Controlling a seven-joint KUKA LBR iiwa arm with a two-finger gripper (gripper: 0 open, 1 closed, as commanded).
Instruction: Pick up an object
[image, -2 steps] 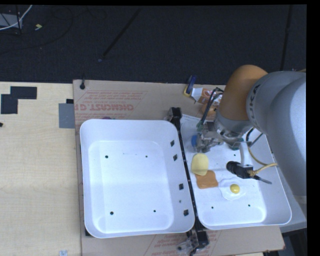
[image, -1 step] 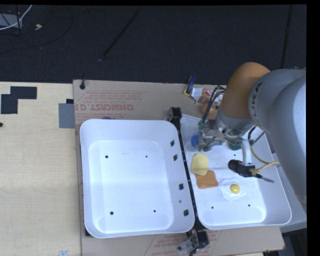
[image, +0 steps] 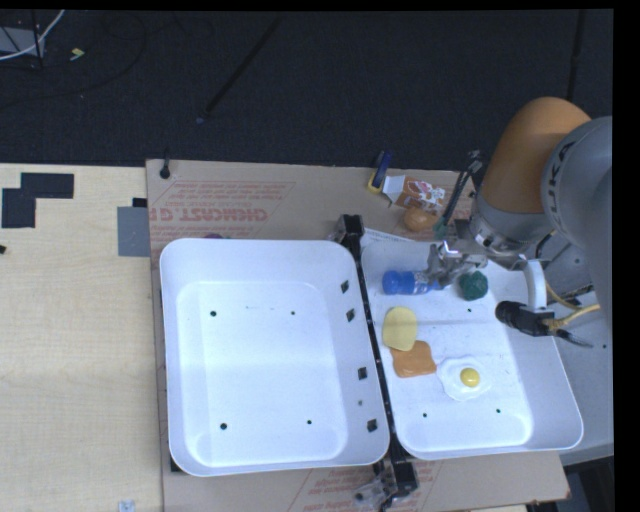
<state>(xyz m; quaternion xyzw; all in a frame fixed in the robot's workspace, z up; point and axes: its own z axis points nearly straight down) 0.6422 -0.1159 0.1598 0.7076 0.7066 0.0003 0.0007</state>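
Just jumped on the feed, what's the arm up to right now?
The arm has reached into the right bin and its claw is down at the far end, right beside a blue object and a dark green one. I can't tell whether anything is gripped. Nearer the camera in that bin lie a yellow piece, an orange piece and a toy fried egg.
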